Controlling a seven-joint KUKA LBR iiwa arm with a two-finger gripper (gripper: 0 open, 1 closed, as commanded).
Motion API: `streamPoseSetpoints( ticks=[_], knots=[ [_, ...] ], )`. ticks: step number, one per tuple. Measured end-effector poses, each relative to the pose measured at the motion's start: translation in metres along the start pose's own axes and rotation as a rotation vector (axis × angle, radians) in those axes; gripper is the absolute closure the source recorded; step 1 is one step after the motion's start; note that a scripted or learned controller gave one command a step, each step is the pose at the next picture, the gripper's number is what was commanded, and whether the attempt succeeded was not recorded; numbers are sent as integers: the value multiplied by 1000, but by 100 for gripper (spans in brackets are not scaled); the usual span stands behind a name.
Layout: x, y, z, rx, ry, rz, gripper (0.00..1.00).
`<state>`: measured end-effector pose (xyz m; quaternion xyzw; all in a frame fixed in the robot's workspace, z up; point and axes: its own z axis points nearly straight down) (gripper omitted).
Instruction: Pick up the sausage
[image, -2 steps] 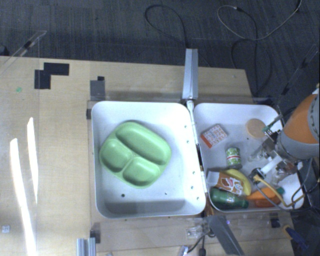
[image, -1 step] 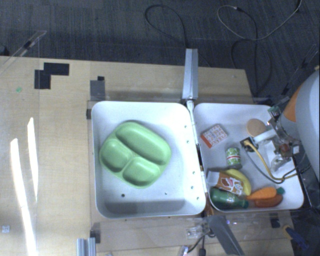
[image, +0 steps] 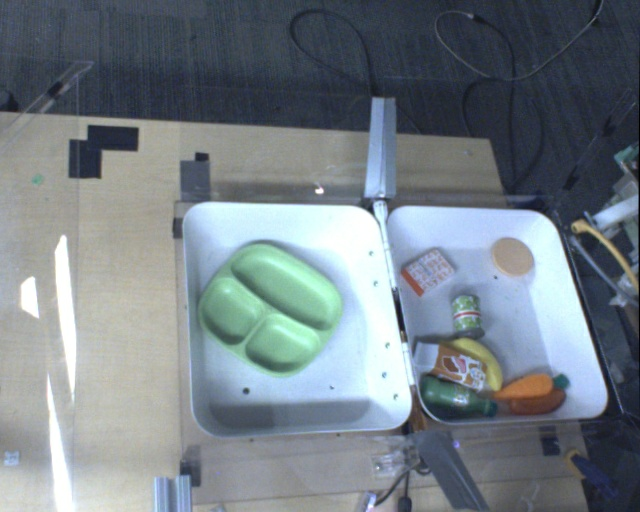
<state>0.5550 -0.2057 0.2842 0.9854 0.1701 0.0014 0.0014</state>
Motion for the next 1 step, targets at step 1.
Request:
streamPoseSetpoints(
  ticks=[1],
  knots=[
    [0,-82,9,3,-5,134,0]
  ],
)
